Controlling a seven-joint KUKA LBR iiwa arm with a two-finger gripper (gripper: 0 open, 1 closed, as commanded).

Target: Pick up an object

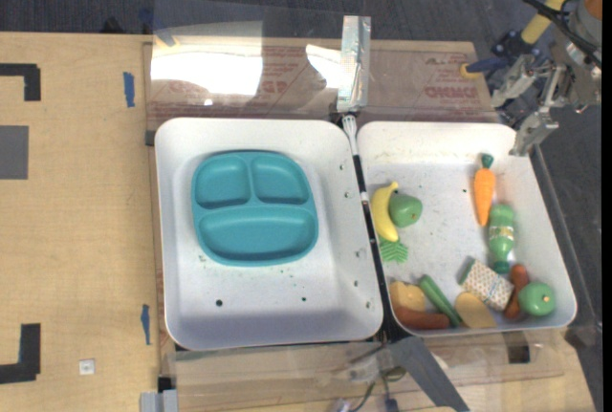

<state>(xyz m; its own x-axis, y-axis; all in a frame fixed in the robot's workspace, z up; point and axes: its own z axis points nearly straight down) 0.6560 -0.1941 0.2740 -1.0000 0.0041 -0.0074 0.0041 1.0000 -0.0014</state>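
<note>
The gripper [535, 123] hangs at the upper right, just over the far right corner of the right bin [430, 147]; whether it is released or clenched cannot be told, and nothing shows in its grasp. The nearest toy, a carrot [484, 192], lies just below and left of it, well inside the bin. Below the carrot stands a green bottle [501, 238]. Along the bin's near edge sit a green apple [536, 298], a patterned packet [487, 284], a bread roll [472, 308] and a sausage [422, 316]. Near the bin's left wall lie a banana [383, 212] and a green pepper [406, 210], touching. The left bin [182, 305] holds a teal divided plate [254, 209].
</note>
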